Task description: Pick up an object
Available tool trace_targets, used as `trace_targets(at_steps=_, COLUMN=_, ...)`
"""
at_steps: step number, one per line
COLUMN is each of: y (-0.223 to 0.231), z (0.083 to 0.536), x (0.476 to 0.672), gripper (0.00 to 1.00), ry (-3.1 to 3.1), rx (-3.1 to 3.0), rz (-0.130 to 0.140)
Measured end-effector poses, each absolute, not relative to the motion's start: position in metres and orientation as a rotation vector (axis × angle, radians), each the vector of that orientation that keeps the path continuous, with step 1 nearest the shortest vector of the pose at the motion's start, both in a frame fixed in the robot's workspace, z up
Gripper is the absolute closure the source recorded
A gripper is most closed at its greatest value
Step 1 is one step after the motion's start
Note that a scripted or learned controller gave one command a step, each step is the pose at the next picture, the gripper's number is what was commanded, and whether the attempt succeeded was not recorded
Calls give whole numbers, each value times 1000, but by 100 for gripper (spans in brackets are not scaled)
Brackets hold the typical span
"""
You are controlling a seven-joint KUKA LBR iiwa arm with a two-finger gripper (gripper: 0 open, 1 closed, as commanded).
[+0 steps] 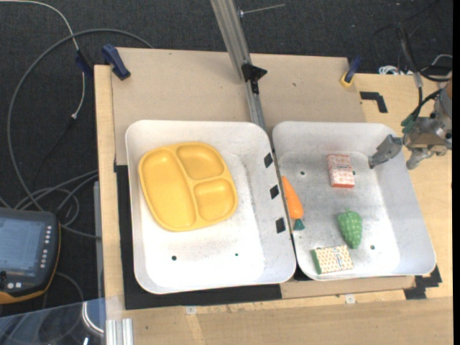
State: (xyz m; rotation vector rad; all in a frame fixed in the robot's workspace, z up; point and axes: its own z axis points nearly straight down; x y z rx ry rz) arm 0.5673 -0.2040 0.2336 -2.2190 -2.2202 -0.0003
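Camera view: pincer (399,154) spread open, holding nothing, over the right bin's (420,225) upper right rim.
Nearest target: small pink-and-white box (341,170), flat-sided, near the pincer to its left. Best approach, I judge: centre above it, fingers across the narrow sides, descend straight. Bumpy green lump (351,228), tapered orange carrot (292,200) and patterned box (333,259) look trickier.

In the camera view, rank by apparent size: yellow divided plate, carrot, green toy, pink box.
1. yellow divided plate, by far the largest.
2. carrot, longest of the rest but thin.
3. pink box and green toy look alike; no ranking between them.
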Motion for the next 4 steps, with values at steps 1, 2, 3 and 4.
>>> trace_targets(at_steps=1, y=-204, z=234, x=567, gripper=0, ry=-2220, rx=-2219, rz=0)
trace_targets(at_steps=2, y=-210, z=172, x=566, gripper=0, ry=-2216, rx=-2217, rz=5)
trace_targets(at_steps=3, y=-200, z=118, x=559, gripper=0, ry=-2217, rx=-2215, rz=4)
trace_targets(at_steps=4, y=-200, z=91, x=558, gripper=0, ry=-2219, rx=-2217, rz=3)
